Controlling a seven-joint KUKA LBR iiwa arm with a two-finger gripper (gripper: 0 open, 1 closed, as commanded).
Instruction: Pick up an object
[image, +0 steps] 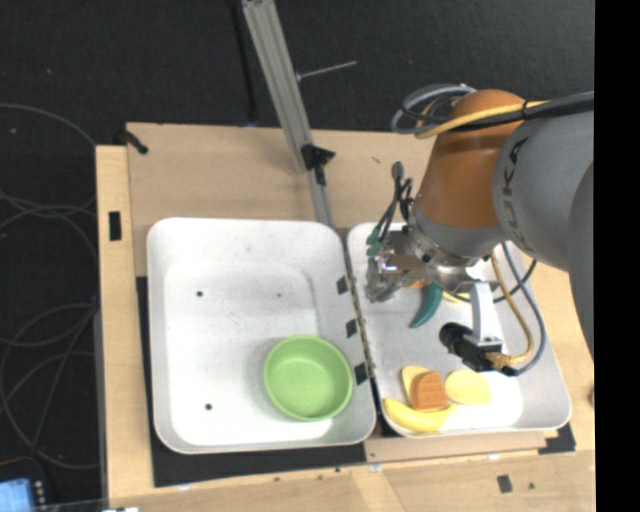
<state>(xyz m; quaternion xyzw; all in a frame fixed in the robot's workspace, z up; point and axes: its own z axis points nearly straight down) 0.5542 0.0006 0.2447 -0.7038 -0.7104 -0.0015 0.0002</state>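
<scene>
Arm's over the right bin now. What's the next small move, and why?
Probably shift the gripper toward the near corner of the right bin, then descend. It sits by the bin's far left wall, while the banana, the orange-brown piece and the pale yellow piece cluster at the near edge. The green bowl lies in the left bin.

Even, fairly bright light falls from overhead on the desk (220, 180), while the floor around it stays dark. The two white bins (200, 260) look nearly washed out, with soft shadows along their inner walls. The green bowl (308, 376) casts little shadow. The picture is grainy and slightly soft, and the arm (480, 170) looks blurred.
</scene>
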